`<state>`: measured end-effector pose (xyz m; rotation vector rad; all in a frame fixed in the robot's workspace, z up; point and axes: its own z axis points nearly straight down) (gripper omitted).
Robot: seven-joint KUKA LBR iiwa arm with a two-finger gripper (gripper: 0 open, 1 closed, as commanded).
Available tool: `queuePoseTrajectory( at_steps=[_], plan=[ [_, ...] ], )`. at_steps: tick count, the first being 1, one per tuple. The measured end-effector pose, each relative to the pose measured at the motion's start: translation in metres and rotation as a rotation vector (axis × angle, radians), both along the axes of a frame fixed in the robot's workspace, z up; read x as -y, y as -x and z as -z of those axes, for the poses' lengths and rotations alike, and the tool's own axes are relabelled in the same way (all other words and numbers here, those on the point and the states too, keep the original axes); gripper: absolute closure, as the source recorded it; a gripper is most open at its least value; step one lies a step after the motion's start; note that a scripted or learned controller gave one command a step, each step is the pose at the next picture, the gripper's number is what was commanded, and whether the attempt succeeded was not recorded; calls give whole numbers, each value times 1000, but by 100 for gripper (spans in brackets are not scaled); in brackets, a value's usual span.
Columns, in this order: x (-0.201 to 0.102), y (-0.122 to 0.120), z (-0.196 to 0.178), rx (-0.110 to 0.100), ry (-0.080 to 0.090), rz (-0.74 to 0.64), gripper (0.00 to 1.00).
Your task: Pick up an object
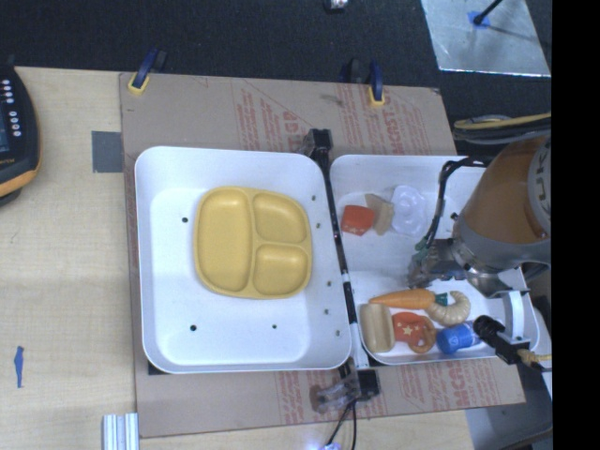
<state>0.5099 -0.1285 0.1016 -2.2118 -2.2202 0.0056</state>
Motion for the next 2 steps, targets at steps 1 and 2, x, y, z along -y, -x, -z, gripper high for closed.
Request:
queuePoseTrajectory(
  at_steps=[1, 2],
  plan=[
    [0, 0, 0, 0, 1, -1, 0],
    [-20, 35, 10, 5, 3, 1, 0]
  ],
)
